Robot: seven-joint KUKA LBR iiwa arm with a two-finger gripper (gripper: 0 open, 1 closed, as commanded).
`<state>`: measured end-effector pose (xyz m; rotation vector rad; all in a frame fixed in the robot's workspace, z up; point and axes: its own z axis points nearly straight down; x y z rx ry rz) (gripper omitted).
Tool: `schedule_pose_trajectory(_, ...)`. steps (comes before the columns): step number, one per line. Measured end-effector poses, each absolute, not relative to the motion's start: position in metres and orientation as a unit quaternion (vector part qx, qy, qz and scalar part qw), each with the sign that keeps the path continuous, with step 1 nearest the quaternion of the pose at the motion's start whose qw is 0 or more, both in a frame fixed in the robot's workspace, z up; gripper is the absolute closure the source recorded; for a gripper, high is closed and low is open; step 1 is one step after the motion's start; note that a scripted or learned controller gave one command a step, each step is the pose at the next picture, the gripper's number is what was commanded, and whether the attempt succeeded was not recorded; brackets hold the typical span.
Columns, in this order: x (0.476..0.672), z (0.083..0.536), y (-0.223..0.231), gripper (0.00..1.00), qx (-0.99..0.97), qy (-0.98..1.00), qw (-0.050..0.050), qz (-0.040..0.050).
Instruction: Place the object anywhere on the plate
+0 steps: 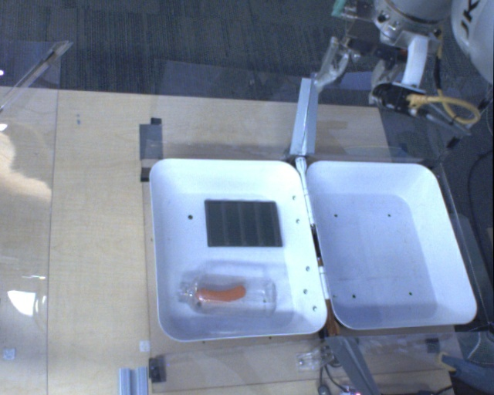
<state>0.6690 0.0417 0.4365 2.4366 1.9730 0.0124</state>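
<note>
Two bins: shallow, white, side by side on the wooden bench (93, 231), their inner rims touching along a narrow seam.
Nearest edge: a small clear scrap (310, 359) lies on the bench just below the seam, next to dark brackets and cables under the right bin's front corner.
Object: a clear plastic bottle (228, 293) lies on its side near the front wall of the left bin (166, 231), with something orange showing inside it; its long axis runs left to right.
Plate: a dark, ribbed rectangular plate (242, 224) lies flat on the left bin's floor, just behind the bottle and apart from it, nothing resting on it.
Right bin: the right bin (455, 254) shows a bare white floor with a few small dark holes.
Divider: a grey metal upright (302, 123) rises from the back of the seam between the bins.
Arm: the arm (409, 19) hangs past the far edge of the bench at the upper right, with a yellow cable (451, 104) looping beside it.
Gripper: the gripper (340, 62) sits well apart from the bottle and plate, above the top of the divider; nothing is between its fingers, and from where I stand I cannot tell how far apart they are.
</note>
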Motion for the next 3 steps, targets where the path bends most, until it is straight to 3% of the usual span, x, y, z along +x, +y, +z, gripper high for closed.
schedule_pose_trajectory(1,0.669,0.436,0.071,0.00,0.840,0.543,0.002,0.0037)
schedule_pose_trajectory(2,0.654,0.431,0.046,0.00,0.812,0.584,0.001,0.0015)
schedule_pose_trajectory(3,0.669,0.435,0.078,0.00,0.817,0.577,0.002,0.0030)
